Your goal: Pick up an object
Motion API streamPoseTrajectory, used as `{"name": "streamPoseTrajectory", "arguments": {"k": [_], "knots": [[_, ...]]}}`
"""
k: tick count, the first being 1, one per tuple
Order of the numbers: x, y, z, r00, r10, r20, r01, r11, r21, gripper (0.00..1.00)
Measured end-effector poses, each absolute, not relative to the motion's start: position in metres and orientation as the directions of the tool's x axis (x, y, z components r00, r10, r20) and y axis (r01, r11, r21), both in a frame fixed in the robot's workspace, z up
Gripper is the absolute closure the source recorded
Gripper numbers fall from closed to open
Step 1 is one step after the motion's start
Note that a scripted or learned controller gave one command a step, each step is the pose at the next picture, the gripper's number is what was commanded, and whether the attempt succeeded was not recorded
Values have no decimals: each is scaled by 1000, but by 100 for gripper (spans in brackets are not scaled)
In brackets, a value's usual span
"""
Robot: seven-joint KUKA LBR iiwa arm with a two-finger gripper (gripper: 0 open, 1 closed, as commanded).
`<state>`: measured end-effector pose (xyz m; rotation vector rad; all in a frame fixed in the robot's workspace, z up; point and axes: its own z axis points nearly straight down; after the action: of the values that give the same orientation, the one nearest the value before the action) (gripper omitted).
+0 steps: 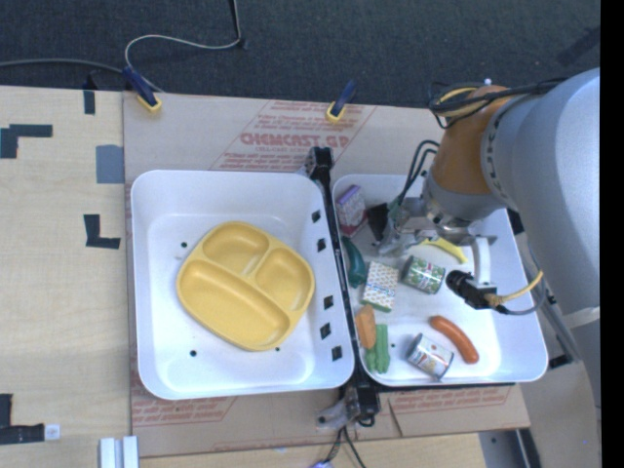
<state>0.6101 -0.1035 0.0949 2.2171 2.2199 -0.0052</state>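
Note:
The right bin (pixel 526 354) holds several small toy foods. My gripper (pixel 393 234) hangs low over the bin's back left part, just above a white and green box (pixel 381 286) and left of a green can (pixel 424 275). A yellow banana (pixel 447 250) lies partly under the wrist. Near the front are a red sausage (pixel 454 338), a silver can (pixel 430 355), an orange carrot (pixel 365 327) and a green pickle (pixel 379 348). A purple and white packet (pixel 349 204) sits in the back left corner. I see nothing lifted off the bin floor.
The left bin (pixel 156 359) holds a yellow divided plate (pixel 247 283). A black divider clip (pixel 319 160) stands between the bins. The grey arm with its orange band (pixel 463 149) covers the right bin's back right. Cables trail by the wrist (pixel 487 295).

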Motion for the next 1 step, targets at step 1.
{"name": "streamPoseTrajectory", "arguments": {"k": [1], "knots": [[610,-103,95,-1,1000,-6,1000,1,1,0]]}}
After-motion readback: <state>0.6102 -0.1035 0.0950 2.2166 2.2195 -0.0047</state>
